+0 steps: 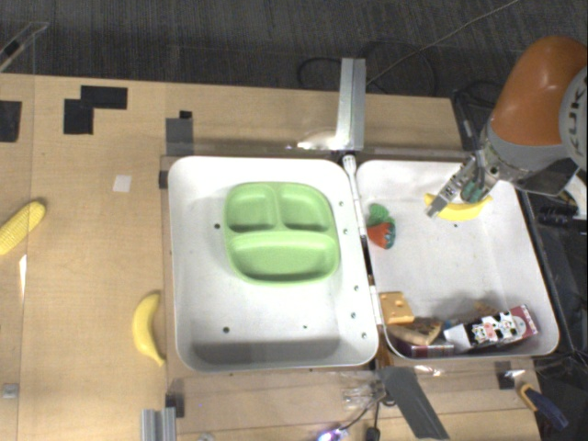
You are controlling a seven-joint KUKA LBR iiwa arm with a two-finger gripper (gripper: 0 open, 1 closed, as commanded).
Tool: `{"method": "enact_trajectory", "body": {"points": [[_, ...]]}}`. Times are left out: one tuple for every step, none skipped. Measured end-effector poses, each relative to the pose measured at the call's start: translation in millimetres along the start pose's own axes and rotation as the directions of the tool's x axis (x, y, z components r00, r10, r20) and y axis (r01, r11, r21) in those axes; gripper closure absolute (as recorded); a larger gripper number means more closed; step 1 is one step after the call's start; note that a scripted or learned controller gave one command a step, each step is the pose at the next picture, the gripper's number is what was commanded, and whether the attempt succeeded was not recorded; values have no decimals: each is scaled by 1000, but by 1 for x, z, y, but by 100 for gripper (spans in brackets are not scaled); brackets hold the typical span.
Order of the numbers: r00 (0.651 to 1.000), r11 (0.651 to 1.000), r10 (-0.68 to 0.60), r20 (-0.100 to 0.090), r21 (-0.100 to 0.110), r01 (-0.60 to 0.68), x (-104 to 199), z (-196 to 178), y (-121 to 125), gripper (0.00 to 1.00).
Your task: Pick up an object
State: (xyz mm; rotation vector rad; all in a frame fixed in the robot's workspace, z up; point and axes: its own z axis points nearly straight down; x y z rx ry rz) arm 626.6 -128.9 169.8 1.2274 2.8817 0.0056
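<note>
Robot lab, bench [83, 274], white bins [188, 246]

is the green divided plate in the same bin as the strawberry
No, the green divided plate lies in the left bin, while the strawberry lies in the right bin, just past the wall between them.

Tray [280, 231] in left bin [188, 274]

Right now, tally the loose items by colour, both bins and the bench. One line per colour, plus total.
Yellow: 3 — banana under the gripper, banana on the bench, corn cob
Green: 1 — divided plate
Red and green: 1 — strawberry
Tan: 1 — cracker
Mixed print: 1 — packet
Total: 7
</note>
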Motion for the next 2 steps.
{"method": "enact_trajectory", "body": {"points": [[1000,1000,-26,-2,1,26,29,-17,55,100],[911,911,413,-1,2,-413,40,-17,74,100]]}}
